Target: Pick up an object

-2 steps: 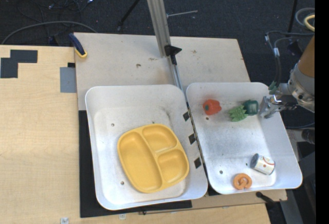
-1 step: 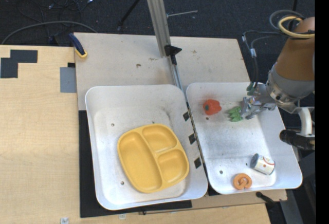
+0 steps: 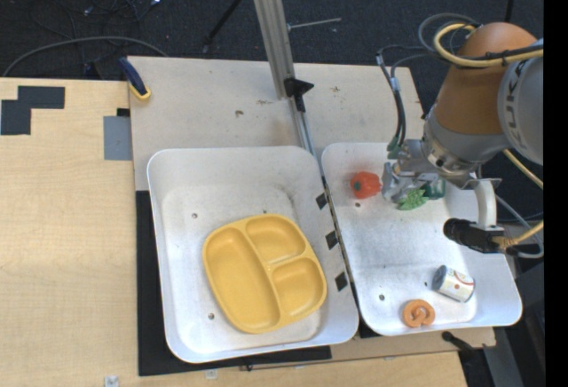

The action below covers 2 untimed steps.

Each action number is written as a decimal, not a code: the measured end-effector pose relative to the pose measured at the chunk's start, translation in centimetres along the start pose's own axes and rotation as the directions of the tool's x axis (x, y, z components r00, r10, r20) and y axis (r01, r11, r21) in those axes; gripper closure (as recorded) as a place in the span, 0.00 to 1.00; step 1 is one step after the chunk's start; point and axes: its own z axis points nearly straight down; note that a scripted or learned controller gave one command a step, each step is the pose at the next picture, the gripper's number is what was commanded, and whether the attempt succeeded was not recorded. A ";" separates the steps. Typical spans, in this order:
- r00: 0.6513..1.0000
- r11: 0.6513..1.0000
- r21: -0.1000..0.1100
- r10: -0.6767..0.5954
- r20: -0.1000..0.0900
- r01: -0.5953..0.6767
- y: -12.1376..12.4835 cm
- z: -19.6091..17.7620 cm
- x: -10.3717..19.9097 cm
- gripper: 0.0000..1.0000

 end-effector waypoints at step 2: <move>1.000 1.000 -0.002 0.001 0.002 -0.001 1.2 -1.3 9.3 1.00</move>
